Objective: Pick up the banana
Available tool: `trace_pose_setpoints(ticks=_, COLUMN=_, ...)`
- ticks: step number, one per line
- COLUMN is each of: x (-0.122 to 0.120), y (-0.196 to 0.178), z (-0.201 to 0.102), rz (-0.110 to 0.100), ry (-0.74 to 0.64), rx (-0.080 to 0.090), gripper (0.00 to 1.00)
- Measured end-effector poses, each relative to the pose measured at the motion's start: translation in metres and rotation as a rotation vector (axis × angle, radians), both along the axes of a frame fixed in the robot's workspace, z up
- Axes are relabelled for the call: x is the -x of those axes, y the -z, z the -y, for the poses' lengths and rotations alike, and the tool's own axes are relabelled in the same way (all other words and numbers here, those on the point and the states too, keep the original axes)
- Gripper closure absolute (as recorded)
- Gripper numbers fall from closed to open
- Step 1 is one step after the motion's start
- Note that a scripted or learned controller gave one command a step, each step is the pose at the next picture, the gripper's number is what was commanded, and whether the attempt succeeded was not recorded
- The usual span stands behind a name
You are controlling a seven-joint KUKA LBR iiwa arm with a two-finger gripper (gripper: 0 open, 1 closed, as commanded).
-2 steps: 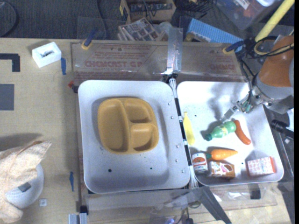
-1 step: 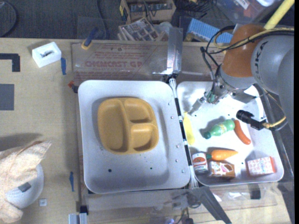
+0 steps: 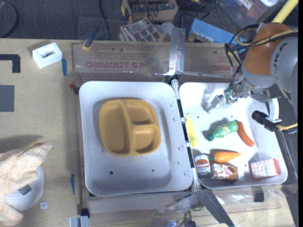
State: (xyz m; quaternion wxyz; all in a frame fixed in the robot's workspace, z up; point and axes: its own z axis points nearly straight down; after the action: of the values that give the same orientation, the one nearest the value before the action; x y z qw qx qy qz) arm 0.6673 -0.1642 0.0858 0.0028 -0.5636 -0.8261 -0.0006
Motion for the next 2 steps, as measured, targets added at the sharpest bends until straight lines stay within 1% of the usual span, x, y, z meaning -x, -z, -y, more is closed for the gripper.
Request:
trace_pose_setpoints(ticks=1, x=0.004, y=-0.001, z=-0.021, rz=-0.008, ry=-0.241, rx=0.007, gripper=0.0)
trace_pose_setpoints(ticks=2, x=-0.001, y=-0.015, z=-0.022, rz=0.011, ry=-0.243, rx=0.01, gripper=1.0)
